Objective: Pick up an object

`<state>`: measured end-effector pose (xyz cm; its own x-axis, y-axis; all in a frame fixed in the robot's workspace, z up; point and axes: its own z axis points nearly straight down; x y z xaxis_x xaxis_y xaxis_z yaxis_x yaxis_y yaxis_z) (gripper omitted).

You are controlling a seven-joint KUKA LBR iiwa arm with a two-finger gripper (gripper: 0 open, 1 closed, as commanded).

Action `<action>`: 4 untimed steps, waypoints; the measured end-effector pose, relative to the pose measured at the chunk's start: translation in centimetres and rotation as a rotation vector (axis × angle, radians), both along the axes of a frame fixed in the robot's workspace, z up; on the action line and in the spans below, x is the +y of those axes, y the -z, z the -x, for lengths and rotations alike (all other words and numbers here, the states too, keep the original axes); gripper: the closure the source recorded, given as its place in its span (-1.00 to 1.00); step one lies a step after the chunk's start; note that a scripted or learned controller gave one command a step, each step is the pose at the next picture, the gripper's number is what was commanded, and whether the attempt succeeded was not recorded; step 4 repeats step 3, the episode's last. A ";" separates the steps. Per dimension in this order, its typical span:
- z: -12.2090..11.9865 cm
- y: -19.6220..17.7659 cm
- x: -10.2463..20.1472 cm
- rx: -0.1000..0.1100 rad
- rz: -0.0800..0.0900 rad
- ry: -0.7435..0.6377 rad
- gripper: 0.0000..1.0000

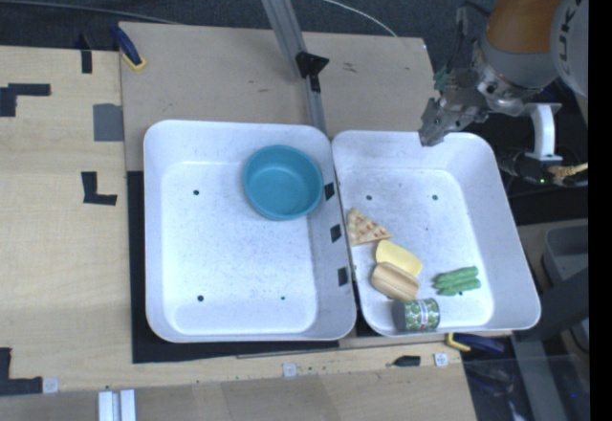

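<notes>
Left bin (182,314): holds a blue bowl (282,182) near its upper right corner.
Right bin (478,161): objects cluster at lower left — waffle piece (361,227), yellow block (399,258), tan roll (393,281), green piece (456,280), small can (418,315).
Gripper (432,134): upper right, above the right bin's top rim — finger state cannot be told, nothing seen held.

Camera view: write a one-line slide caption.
KUKA arm's gripper hovers over the right bin's far rim; small items cluster at its near end, blue bowl in left bin.
</notes>
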<state>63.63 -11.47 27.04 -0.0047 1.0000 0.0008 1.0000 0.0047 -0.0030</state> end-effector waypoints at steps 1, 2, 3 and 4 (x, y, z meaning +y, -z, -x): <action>0.9 1.8 5.1 0.000 0.000 -0.001 1.00; 2.0 1.6 11.1 0.000 -0.001 -0.003 1.00; 2.6 1.4 16.7 0.000 -0.001 -0.003 1.00; 2.6 1.4 16.7 0.000 -0.001 -0.003 1.00</action>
